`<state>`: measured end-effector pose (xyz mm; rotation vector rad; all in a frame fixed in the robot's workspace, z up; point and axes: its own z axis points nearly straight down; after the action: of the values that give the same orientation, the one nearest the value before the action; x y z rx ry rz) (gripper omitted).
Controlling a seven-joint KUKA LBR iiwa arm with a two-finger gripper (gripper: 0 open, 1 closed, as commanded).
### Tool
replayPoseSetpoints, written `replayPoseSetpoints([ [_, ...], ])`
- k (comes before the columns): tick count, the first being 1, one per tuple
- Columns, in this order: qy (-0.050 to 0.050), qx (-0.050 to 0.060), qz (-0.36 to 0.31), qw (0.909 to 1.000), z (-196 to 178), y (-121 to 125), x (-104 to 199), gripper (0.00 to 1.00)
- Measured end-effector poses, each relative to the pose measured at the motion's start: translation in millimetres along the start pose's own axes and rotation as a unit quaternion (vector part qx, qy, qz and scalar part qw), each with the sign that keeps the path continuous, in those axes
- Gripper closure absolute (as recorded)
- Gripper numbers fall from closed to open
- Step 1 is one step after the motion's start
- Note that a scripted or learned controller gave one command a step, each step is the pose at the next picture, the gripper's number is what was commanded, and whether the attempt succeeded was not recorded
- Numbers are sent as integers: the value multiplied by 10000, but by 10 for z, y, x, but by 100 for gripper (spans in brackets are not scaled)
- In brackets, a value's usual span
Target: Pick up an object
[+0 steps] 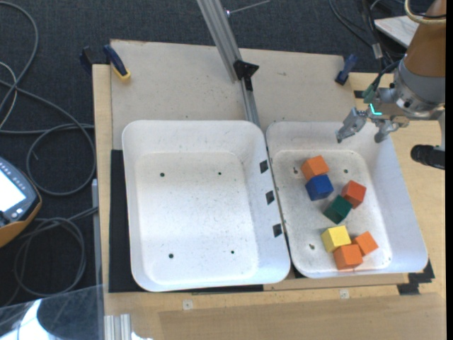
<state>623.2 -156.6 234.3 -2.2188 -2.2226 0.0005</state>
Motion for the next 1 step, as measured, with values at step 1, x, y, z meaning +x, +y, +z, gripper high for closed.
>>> replayPoseSetpoints([
  [1,8,32,3,10000,622,-19,62,0],
])
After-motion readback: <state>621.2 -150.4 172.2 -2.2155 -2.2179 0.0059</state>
